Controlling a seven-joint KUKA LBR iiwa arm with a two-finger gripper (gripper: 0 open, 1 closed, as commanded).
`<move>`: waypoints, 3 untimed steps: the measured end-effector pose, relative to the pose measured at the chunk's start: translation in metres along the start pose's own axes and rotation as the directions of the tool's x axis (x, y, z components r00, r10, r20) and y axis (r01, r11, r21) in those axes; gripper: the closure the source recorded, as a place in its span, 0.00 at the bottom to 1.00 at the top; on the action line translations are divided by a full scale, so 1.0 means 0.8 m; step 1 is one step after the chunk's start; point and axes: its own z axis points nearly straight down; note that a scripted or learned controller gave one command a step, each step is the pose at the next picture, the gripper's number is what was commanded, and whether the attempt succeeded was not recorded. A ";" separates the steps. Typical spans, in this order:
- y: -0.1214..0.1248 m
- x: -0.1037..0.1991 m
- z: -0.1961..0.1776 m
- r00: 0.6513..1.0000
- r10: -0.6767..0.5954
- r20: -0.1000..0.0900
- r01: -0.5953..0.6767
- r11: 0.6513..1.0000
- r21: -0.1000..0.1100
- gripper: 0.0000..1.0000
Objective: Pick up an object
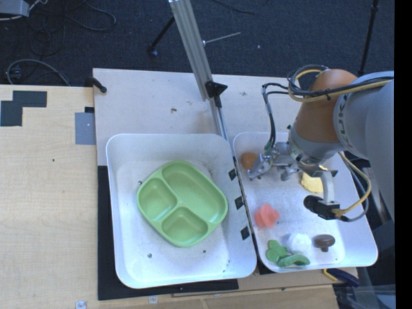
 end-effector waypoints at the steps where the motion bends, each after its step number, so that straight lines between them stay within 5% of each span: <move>1: -0.007 -0.004 -0.007 1.000 0.006 0.001 -0.006 1.000 0.017 1.00; 3: -0.018 -0.014 -0.125 1.000 0.002 0.002 -0.002 1.000 0.012 1.00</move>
